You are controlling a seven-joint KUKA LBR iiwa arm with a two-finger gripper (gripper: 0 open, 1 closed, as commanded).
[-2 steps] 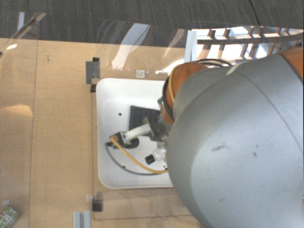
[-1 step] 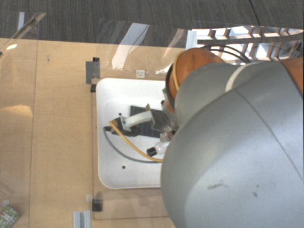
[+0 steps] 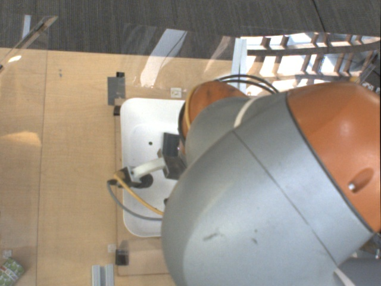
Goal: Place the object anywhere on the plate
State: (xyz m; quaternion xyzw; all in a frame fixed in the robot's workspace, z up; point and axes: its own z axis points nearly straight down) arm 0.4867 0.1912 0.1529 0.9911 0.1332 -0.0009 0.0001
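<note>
My grey and orange arm (image 3: 280, 189) stretches across the view from the right and hides most of the two bins. Its wrist ends over the left white bin (image 3: 140, 121), where the dark gripper (image 3: 172, 155) hangs low above the bin floor. The arm's bulk covers the gripper's tip, so what lies under it is hidden. Only the left strip of this bin's floor shows, white and bare apart from a tiny dark spot (image 3: 151, 143).
The bin sits on a pale wooden bench (image 3: 65, 159). Small black brackets (image 3: 117, 88) (image 3: 121, 256) stand at its left corners. A green and white item (image 3: 9, 270) lies at the bench's bottom left corner. A metal frame (image 3: 309, 55) stands at the back right.
</note>
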